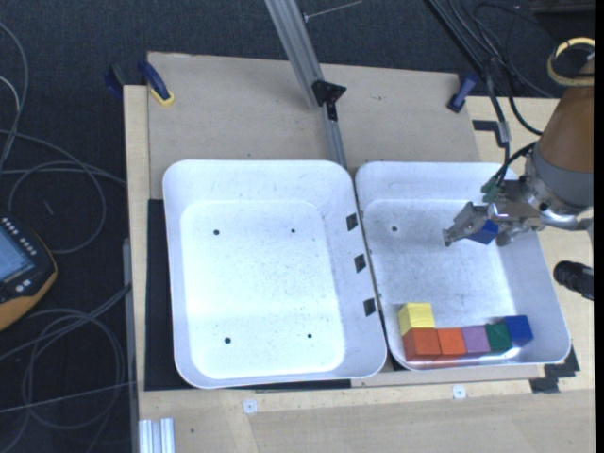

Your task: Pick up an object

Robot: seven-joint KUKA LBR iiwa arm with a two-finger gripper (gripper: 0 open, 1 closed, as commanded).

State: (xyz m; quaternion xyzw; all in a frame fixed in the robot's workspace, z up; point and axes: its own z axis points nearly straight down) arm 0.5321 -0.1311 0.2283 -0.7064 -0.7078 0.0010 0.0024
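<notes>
Camera view, from above at a slant. Two shallow white bins sit side by side on a pale wooden surface (pixel 245 92). The left bin (pixel 189 187) has a speckled floor with four small dark holes. The right bin (pixel 377 182) carries a row of blocks against its near wall: a yellow block (pixel 415 316) at the left end, slightly behind the row, then an orange block (pixel 423 343), a second orange block (pixel 452 342), a purple block (pixel 477 339), a green block (pixel 497 336) and a blue block (pixel 518 328), each touching its neighbour. The middle and far part of the right bin's floor is bare, leaving room between the row and the arm.

The arm (pixel 571 144) enters from the right over the right bin's far right corner. Its jaws (pixel 483 225) hang above the floor near the right wall, well apart from the row of blocks. A small blue object (pixel 484 235) shows at the jaws; whether they are apart, together or clamped on it cannot be told.

A grey metal bar (pixel 300 50) runs down from the top to the gap between the bins. Blue clamps (pixel 156 81) grip the surface's far corners. Cables (pixel 57 253) lie on the dark floor at left beside an orange handheld device (pixel 21 267). No writing is readable.
</notes>
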